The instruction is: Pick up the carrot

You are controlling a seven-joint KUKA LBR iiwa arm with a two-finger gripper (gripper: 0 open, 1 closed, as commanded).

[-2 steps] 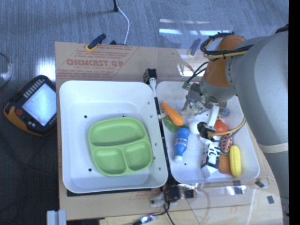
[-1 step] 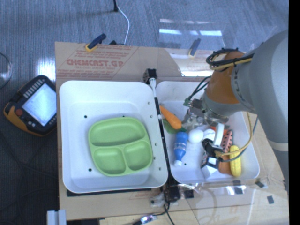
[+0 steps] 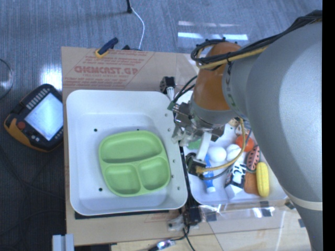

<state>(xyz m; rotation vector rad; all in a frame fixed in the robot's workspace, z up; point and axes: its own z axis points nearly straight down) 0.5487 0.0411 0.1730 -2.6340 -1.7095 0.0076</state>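
The arm reaches down into the right bin, its tool low among the toys; I cannot tell its state. The carrot lies at three o'clock of it, near a white egg

Bright even light, glare patches on floor, soft focus

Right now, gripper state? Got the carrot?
Gripper: cannot be told; it hangs over the right bin, with no carrot seen in it.
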